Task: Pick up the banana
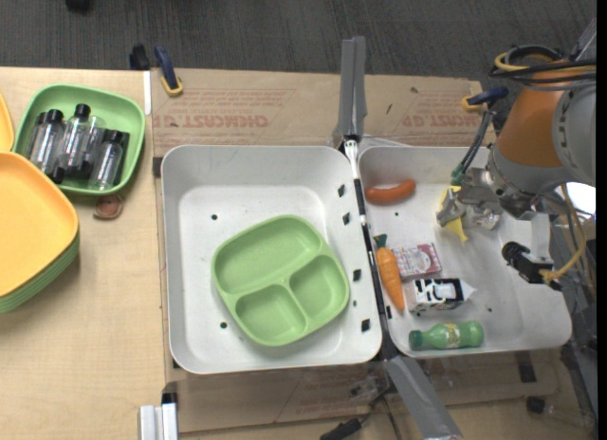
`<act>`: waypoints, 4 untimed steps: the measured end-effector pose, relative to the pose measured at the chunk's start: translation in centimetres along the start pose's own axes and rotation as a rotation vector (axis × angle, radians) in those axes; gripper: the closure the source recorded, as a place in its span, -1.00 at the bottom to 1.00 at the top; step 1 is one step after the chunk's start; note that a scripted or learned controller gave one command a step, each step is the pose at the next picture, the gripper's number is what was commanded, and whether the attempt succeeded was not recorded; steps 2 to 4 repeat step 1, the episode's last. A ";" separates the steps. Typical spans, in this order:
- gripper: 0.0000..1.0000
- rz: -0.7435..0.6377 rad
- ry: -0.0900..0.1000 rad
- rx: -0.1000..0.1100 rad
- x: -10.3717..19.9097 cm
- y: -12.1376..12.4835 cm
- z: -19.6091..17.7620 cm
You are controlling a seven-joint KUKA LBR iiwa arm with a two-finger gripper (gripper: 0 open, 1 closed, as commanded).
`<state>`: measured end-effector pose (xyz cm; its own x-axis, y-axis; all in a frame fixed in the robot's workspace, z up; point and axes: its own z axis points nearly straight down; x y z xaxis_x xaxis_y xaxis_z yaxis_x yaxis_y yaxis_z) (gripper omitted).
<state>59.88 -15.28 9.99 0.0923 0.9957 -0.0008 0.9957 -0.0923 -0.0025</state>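
Note:
The banana (454,227) shows as a small yellow piece in the right bin (531,320), near its upper middle. Most of it is hidden under the gripper (467,207), which sits directly over it, low in the bin. The grey arm with its orange band (531,135) comes in from the upper right. Whether the banana is gripped is hidden by the gripper body.
The right bin also holds a sausage (390,191), a carrot (390,278), a pink packet (418,261), a black-and-white carton (438,293) and a green bottle (447,336). A green divided plate (280,282) lies in the left bin (190,192). A green tray of bottles (81,139) and orange plates (33,229) sit far left.

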 end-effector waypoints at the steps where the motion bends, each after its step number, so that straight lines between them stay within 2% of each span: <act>1: 1.00 0.036 0.000 0.000 6.9 -0.4 -9.1; 4: 1.00 0.036 0.000 0.000 6.9 -0.4 -9.1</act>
